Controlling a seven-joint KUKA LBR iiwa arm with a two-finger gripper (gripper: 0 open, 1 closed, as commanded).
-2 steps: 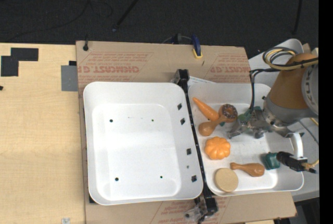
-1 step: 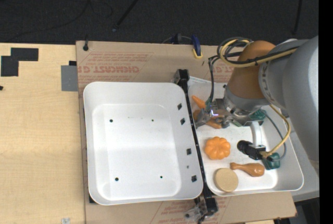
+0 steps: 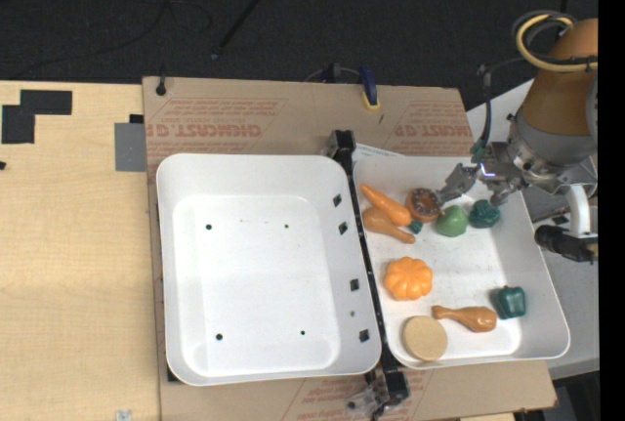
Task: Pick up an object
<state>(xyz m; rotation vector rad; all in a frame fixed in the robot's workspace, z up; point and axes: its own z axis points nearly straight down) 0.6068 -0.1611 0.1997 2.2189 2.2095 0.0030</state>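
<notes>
Over the far part of the right bin [image 3: 547, 312] we see the gripper [image 3: 472, 187], its two fingers spread apart with nothing between them, poised just above a green round object [image 3: 451, 222] and beside a dark green piece [image 3: 483, 213]. Nearby lie a brown patterned disc [image 3: 424, 203], two carrots [image 3: 387, 212], an orange pumpkin [image 3: 408, 278], a tan drumstick [image 3: 469, 316], a beige puck [image 3: 426, 338] and a teal block [image 3: 509, 301]. The left bin [image 3: 256, 268] adjoins.

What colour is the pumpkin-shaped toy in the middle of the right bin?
Orange. The pumpkin shows plainly in the camera view, lying in the right bin.
</notes>
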